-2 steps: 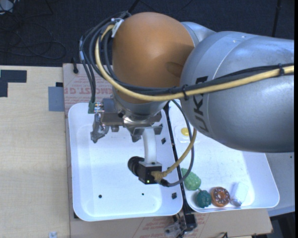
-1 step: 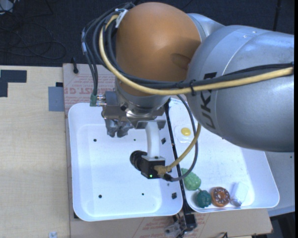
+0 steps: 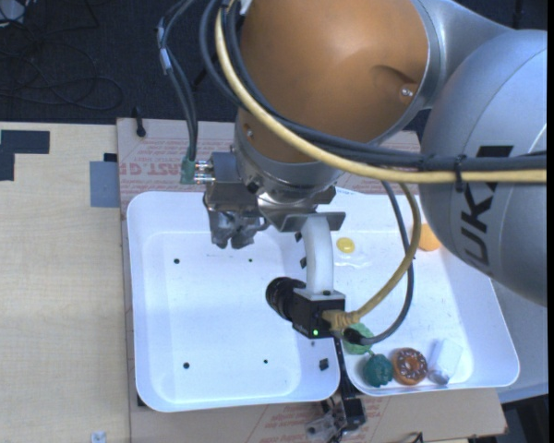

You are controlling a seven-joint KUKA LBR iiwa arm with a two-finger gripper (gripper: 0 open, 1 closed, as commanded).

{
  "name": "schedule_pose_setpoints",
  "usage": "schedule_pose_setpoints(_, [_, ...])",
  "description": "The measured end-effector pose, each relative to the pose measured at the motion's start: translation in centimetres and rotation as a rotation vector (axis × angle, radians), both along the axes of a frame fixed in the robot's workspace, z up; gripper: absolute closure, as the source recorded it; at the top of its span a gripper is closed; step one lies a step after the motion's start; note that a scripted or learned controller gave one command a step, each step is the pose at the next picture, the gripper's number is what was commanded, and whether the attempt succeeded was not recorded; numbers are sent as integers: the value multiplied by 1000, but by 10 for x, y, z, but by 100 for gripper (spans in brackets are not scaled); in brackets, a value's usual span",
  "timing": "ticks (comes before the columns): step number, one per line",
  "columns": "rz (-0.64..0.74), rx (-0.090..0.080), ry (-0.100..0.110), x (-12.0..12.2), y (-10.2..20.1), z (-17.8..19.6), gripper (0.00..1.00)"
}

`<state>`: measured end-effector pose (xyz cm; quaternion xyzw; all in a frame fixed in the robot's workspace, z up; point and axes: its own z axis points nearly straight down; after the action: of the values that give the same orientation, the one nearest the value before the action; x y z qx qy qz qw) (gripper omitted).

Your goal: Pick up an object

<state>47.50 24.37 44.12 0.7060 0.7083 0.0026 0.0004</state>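
The camera view looks down on the desk [image 3: 46,275], where two shallow white bins sit side by side. The grey arm [image 3: 480,137], with its big orange band [image 3: 323,49], comes in from the right and covers much of the upper picture. Its claw [image 3: 233,233] hangs low over the back part of the left bin [image 3: 212,340], near that bin's rear wall; whether it is open or closed cannot be told, since the dark tips are bunched together and partly hidden by the wrist. Nothing can be seen between them. A black device with a small green light [image 3: 300,310] hangs from the wrist over the divide between the bins. In the right bin [image 3: 485,358], at the front, lie a teal lump [image 3: 379,369], a brown sprinkled doughnut [image 3: 409,365] just beside it and a white piece [image 3: 446,358]. Farther back lie a small yellow object [image 3: 345,245] and an orange object [image 3: 428,238], partly hidden by the arm.
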Motion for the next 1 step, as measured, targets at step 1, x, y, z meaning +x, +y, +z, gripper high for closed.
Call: schedule_pose_setpoints(1, [-2,-8,13,0,0,-56,100])
